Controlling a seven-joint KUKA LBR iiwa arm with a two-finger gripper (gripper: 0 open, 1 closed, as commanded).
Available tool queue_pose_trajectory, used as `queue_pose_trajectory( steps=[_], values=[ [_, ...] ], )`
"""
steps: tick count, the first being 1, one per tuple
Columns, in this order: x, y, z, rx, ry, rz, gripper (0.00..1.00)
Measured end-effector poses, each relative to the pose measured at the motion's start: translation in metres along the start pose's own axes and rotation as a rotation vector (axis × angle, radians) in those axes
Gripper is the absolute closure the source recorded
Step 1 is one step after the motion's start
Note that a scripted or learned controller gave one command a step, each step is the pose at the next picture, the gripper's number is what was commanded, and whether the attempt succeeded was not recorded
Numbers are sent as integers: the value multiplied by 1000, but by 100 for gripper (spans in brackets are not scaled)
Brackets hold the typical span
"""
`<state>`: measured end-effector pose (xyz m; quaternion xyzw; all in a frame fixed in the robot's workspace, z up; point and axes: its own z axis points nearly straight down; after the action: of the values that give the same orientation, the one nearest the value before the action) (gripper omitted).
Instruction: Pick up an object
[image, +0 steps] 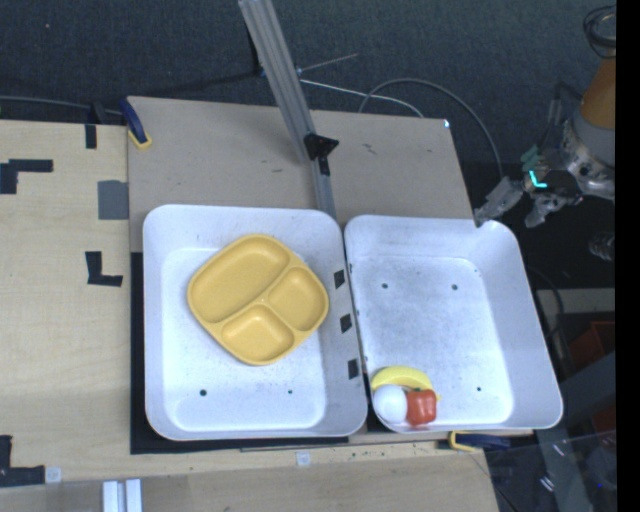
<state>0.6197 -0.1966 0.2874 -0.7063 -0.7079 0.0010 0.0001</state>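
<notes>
Approach is the step we judge to be in hand: the gripper (533, 190) hangs outside the right bin (500, 300), just beyond its far right corner, and carries nothing. Whether it is released or clenched we cannot tell, as it is small and blurred. Inside that bin, a small cluster of white, yellow and red objects (404, 397) sits at the near left corner. Left of the bin lies a yellow divided plate (258, 298). Next, we would reach across and descend over one object.
</notes>
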Motion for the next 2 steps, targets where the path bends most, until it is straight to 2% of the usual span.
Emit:
queue_pose_trajectory(
  steps=[2],
  values=[
    [7,-12,116,7,2,1,0]
  ],
)
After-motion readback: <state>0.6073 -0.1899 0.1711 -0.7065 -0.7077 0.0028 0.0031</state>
